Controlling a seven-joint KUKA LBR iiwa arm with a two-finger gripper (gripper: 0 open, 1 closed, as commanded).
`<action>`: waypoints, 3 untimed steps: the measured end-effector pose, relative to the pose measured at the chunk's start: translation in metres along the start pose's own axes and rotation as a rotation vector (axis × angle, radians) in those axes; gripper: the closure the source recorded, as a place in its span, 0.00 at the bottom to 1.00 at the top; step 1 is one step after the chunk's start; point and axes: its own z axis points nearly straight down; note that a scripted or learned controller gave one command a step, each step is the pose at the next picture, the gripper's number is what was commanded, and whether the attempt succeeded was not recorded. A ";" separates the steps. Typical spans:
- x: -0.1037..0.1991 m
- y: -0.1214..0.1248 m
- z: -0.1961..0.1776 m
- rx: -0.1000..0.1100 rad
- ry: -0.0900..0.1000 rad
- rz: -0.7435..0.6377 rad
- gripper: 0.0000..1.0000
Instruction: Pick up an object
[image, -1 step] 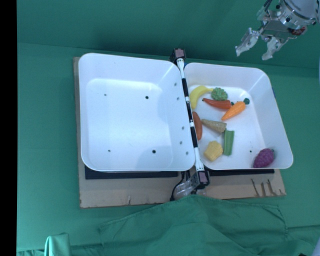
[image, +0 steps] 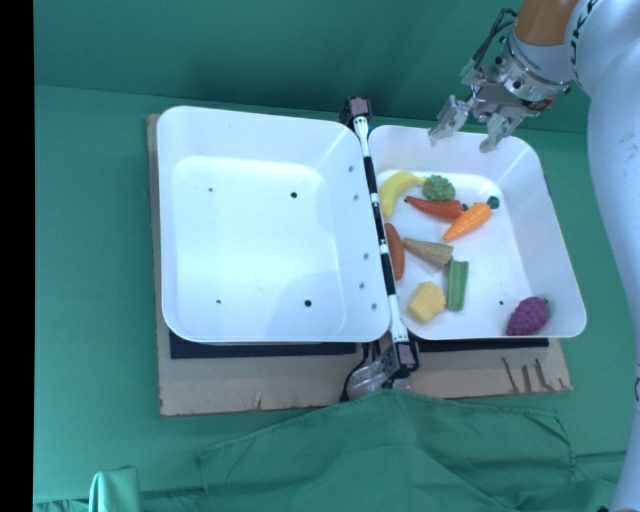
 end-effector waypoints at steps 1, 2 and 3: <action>-0.028 -0.049 -0.012 -0.007 -0.002 0.006 0.00; -0.028 -0.032 0.085 -0.007 0.002 0.003 0.00; -0.012 -0.012 0.042 -0.014 -0.002 -0.001 0.00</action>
